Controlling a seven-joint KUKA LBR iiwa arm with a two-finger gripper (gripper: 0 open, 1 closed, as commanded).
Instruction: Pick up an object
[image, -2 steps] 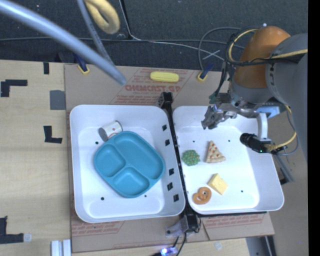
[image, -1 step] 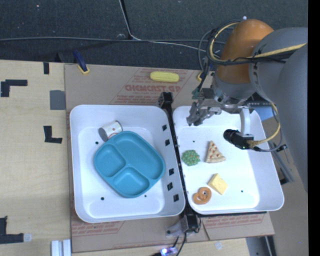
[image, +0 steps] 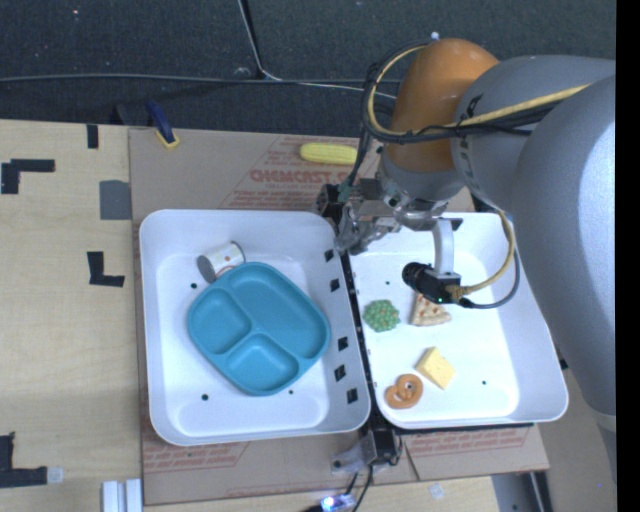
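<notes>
End effector: right white bin's far left corner; state we cannot tell.
Left white bin: blue divided plastic plate.

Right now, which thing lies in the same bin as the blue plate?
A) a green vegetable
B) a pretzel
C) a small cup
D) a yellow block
C: the small cup lies on its side close to the far corner of the blue plate, inside the same white bin; the other three things lie in the neighbouring bin.
</notes>
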